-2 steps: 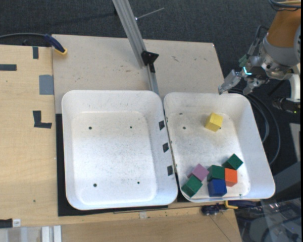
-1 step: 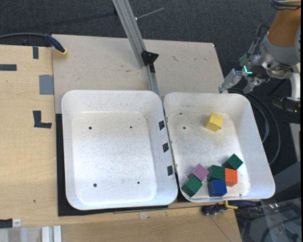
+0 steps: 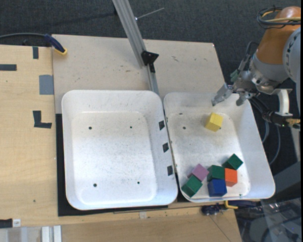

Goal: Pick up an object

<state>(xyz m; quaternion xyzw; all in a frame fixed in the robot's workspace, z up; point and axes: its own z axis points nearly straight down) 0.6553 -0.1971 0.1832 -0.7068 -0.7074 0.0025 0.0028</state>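
Observation:
My gripper (image 3: 227, 99) hangs over the far right corner of the right bin (image 3: 257, 150), fingers spread and nothing between them. A yellow block (image 3: 214, 121) lies just below and left of it on the bin floor. At the bin's near end sits a cluster: a pink block (image 3: 199, 172), a green block (image 3: 192, 185), a dark green block (image 3: 216, 172), a blue block (image 3: 217, 187), an orange block (image 3: 231, 176) and another green block (image 3: 234, 161).
The left bin (image 3: 70, 135) stands beside the right one. A slanted metal rail (image 3: 134, 32) with a black clamp runs down to the bins' shared edge. Cables hang at the right by the arm (image 3: 278, 49).

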